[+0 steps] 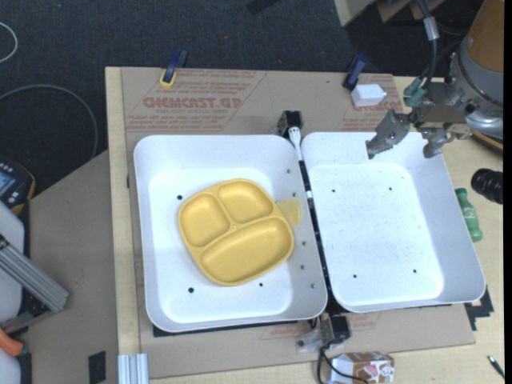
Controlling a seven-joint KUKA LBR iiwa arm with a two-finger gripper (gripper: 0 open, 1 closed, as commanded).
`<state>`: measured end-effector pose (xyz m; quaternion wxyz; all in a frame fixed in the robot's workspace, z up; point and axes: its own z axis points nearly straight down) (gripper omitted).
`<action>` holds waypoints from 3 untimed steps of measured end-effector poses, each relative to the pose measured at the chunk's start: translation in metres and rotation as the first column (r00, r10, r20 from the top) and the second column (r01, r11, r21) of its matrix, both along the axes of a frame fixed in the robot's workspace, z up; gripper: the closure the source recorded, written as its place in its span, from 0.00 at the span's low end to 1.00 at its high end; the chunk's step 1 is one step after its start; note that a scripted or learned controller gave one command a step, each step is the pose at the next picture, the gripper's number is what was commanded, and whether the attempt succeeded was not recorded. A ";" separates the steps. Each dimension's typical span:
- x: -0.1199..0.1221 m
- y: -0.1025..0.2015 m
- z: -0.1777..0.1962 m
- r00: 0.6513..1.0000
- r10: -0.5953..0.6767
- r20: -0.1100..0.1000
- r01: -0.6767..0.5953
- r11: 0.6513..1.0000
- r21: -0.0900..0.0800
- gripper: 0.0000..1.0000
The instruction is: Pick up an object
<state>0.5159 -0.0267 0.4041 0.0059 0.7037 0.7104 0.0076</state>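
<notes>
From the camera view, the one object on offer is a yellow plastic divided plate with three compartments [236, 230], lying flat in the left shallow white bin [160, 294], slightly turned, with a small tab at its right edge near the seam between the two bins. The right shallow white bin [448, 286] sits just beside it.

The two-finger gripper [404, 144] hangs above the far edge of the right bin, well apart from the plate. Its dark fingers [382, 142] stand spread, with nothing between them, so nothing is held.

By my reading, the task is at its approach step: no grasp has been made yet. The next move calls for the arm to travel left across the seam, come over the plate, and descend onto a part thin enough to pinch, most likely a rim or a divider wall, since the plate is broad and shallow and its smooth plastic may slip.

On the brown cardboard sheet [240, 102] covering the worktop, red printing reads roughly "CHEMCAST GP", partly faint. Further red print at the right is too small to read.
</notes>
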 end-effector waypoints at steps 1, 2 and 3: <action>-0.037 0.024 0.063 1.000 -0.005 -0.009 0.005 1.000 -0.001 0.00; -0.035 0.023 0.069 1.000 -0.008 -0.013 0.008 1.000 -0.004 1.00; -0.037 0.105 0.010 1.000 -0.002 -0.026 0.002 1.000 -0.002 1.00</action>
